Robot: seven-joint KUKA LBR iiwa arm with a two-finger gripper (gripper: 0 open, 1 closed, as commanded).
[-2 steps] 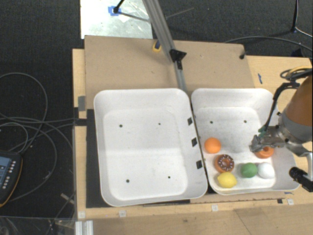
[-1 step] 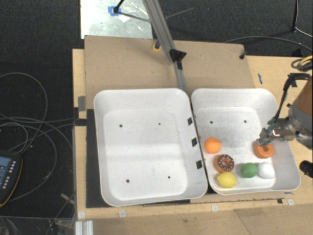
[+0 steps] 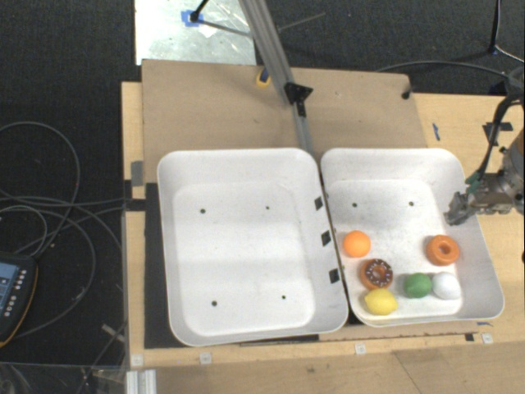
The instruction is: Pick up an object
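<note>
Near edge first, R bin [image 3: 394, 171]: yellow lemon-shaped obj [image 3: 381, 302] at approx 6 o'clock of the bin floor, closest to cam. Just at its 12: brown/red donut-like disc w/ speckles [image 3: 378, 273], nearly touching. At 3 o'clock of the lemon: green ball [image 3: 417, 286], then white ball [image 3: 446, 286] just beside it, the two touching or nearly so. Above those, orange ring [image 3: 443, 249] near the R wall, apart from the rest. Orange ball [image 3: 356, 244] sits at approx 10 o'clock of the disc, close to the divider side. All 6 lie loose on the bin floor, none lifted.

L bin [image 3: 246, 167]: white, few dark dots on floor.

Gripper [image 3: 458, 210] at 3 o'clock of the R bin, over its R rim, approx 1 o'clock of the orange ring and apart from it. Nothing visible betw fingers; opening – can't tell, too small/blurry.

Far side: grey pole [image 3: 267, 35] slants in from 12 o'clock, ends at the bins' far edge. Bench [image 3: 213, 105] is tan board.
</note>
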